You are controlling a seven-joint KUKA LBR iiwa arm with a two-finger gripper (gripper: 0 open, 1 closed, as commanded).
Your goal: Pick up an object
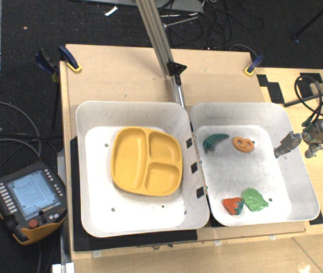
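Observation:
The right bin holds a dark green curved toy and an orange pretzel-shaped piece near its middle. A red piece and a light green leafy piece lie touching each other near its front edge. My gripper hangs at the bin's right rim, to the right of the pretzel and apart from it. It holds nothing that I can see.
In the left bin lies a yellow divided plate. A slanted metal pole rises from between the bins at the back. Clamps sit at the bench's back corners, and a teach pendant lies off the bench at the left.

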